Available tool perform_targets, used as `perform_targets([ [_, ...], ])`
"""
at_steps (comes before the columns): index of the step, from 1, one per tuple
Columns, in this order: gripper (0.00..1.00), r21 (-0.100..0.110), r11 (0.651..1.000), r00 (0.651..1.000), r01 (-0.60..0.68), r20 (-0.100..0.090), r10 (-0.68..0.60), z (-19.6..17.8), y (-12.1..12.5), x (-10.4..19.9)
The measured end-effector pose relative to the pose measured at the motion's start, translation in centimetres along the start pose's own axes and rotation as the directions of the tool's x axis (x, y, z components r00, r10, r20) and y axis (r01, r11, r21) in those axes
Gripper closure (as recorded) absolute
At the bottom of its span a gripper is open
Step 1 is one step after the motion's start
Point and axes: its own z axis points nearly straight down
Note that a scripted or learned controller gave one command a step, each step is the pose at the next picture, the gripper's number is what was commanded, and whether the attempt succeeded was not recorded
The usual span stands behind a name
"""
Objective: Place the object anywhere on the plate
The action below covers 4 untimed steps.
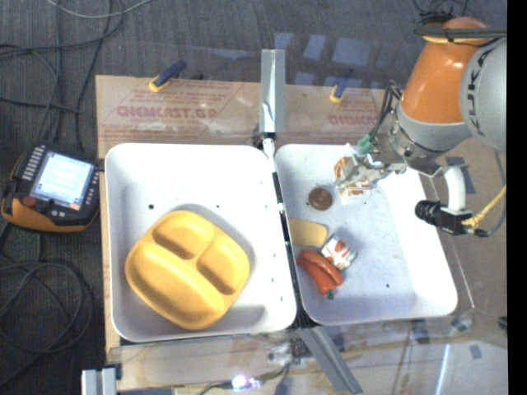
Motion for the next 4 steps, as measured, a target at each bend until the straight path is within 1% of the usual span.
perform_targets([
  [1,1.00,0.000,0.999,0.999,0.047,-0.001,-0.047,-5.8,-3.5,11.8],
  [2,1.00,0.001,0.986,0.986,0.169,0.000,-0.169,-4.7,-4.9,17.8],
  [3,1.00,-0.001,0.956,0.956,0.293,0.001,-0.293,-10.8,-5.9,23.2],
  [4,1.00,-0.001,0.858,0.858,0.513,0.001,-0.513,-6.8,-6.2,22.6],
])
